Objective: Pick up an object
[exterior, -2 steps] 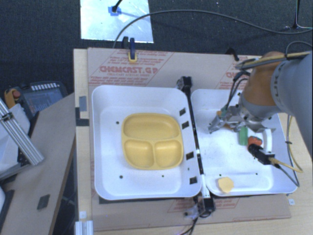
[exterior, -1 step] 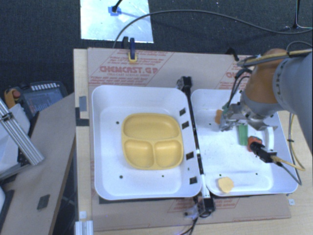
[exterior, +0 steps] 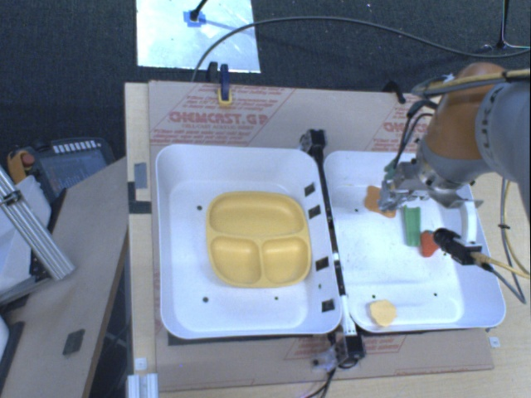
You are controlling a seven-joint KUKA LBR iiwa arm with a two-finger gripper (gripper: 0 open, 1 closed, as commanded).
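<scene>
Reaching in from the right, the gripper (exterior: pixel 397 191) is seen low over the right bin (exterior: pixel 365 284); its opening cannot be told. An orange piece (exterior: pixel 377 198) lies just beside it, a green block (exterior: pixel 411 225) and red piece (exterior: pixel 428 244) nearby, a pale yellow disc (exterior: pixel 382 312) well apart. A yellow divided tray (exterior: pixel 255 237) is held by the left bin (exterior: pixel 182 222).
</scene>
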